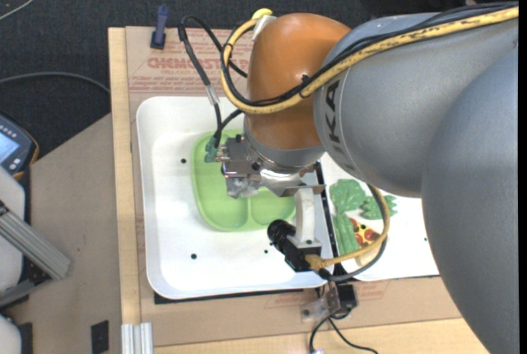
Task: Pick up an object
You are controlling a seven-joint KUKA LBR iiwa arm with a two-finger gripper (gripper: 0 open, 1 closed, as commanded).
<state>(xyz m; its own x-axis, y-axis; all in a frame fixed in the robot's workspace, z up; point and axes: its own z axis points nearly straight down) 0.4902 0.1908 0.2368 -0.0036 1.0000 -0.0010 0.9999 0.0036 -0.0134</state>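
The flat pale-green plastic piece (216, 197), the likeliest target as I read it, lies in the middle of the left shallow white bin (160, 204) on the cardboard-topped worktop (123, 97), with the big grey arm with its orange band (288, 81) bent low over it from the right, which I judge is a descent placed for a grab. The pincer (239, 179) sits right above the piece's upper edge, but the wrist covers its tips, so I cannot tell whether it is released or clenched. The arm also cuts off most of the right bin, where a green-and-red printed item (358, 212) peeks out.
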